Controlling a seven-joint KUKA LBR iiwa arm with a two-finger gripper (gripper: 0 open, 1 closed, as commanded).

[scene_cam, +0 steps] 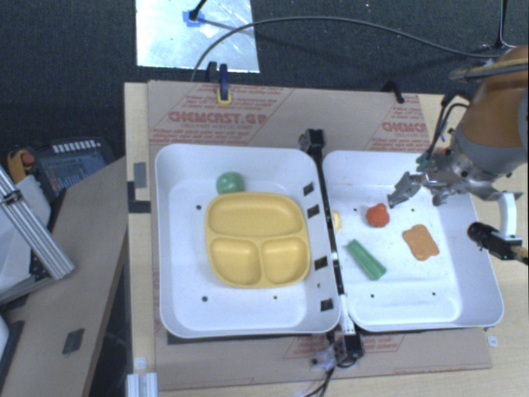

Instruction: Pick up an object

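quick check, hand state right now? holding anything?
Hand: above the right bin, up and right of the red object; nothing seen held, and open or closed cannot be told.

You are working in a robotics lab: two white bins point(248, 160) on a cardboard-covered surface point(273, 110), loose cables point(347, 27), aluminium framing point(29, 222), dark carpet point(66, 56).
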